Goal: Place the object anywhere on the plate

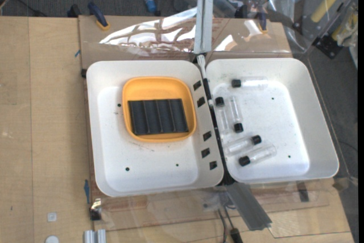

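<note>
Failing to tell the gripper's state, whether released or clenched. Finding the likely objects lying in the right bin (296,122): several clear vials (233,114) with black caps, scattered over its left half, all on their sides. Spotting the top vial (250,83) lying well apart from the rest, and the two lowest lying just beside each other. Judging them as light, stiff, smooth-walled and slippery, prone to rolling on the bin floor, and possibly brittle under a hard squeeze. Favouring a hold across the middle of the barrel, square to its long axis, or at the cap end, where the grip looks surer. Favouring the top vial as the easiest to reach without nudging neighbours. Noting the orange plate (159,86) sitting in the left bin (108,122), with a black ribbed block (158,116) already lying across its middle and little bare surface around it. Expecting a round vial to roll on release, so needing a low, gentle set-down.
</note>
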